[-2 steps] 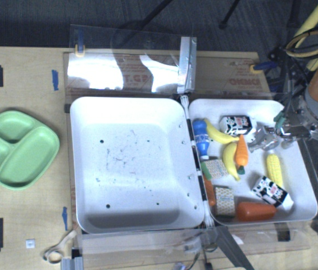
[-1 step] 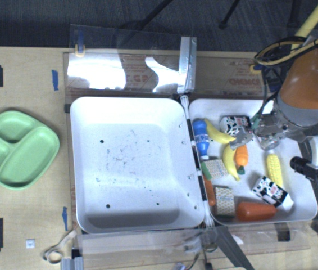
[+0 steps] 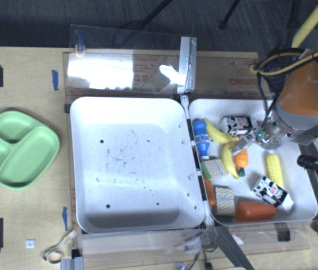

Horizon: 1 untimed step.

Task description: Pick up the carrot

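We start with the claw (image 3: 248, 143): it reaches in from the right, low over the right bin (image 3: 305, 204), and whether it is apart or together we cannot tell. It sits just above the carrot (image 3: 241, 160), a small orange piece with a green tip, close enough that we cannot say if they touch.

Going left to right, we count one green divided plate (image 3: 16, 148) on the bench at the far left, well apart from the bins. Next comes the left bin (image 3: 131, 162), one of two white bins that meet at a shared edge, its floor bare but for faint scuffs — wide open room there. Along the right bin's left wall we see one blue bottle (image 3: 200, 136), and nearer to us a patterned sponge-like block (image 3: 223, 200). We count two bananas (image 3: 222, 134) — one farther, one nearer (image 3: 228, 163) — and the carrot lies just right of the nearer one, near the bin's middle. Farther back stands one black-and-white carton (image 3: 236, 125), with a second carton (image 3: 271, 191) nearer and to the right. One ear of corn (image 3: 273, 170) lies right of the carrot. One long red-orange piece (image 3: 254, 210) rests against the near wall.

Things crowd the carrot on its left, while a bare strip of floor shows between it and the corn.
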### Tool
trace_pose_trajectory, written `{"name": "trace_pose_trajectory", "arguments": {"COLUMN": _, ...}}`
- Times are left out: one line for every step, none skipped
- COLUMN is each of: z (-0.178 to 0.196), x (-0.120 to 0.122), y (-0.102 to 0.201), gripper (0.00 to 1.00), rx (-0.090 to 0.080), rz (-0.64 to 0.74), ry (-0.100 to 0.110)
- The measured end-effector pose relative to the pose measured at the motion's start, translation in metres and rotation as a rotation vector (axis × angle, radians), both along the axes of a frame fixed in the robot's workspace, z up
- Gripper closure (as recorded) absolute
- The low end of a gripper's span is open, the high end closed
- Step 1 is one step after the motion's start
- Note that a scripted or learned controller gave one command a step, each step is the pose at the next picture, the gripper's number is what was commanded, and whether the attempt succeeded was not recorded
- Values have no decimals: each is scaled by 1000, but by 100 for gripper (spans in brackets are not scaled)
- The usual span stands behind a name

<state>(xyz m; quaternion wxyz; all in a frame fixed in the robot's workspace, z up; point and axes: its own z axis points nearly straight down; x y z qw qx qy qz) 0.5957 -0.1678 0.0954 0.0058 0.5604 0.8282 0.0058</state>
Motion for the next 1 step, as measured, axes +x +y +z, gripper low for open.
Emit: {"name": "trace_pose_trajectory", "arguments": {"z": 6, "x": -1, "y": 0, "gripper": 100, "rx": -2, "rz": -1, "ry": 1}}
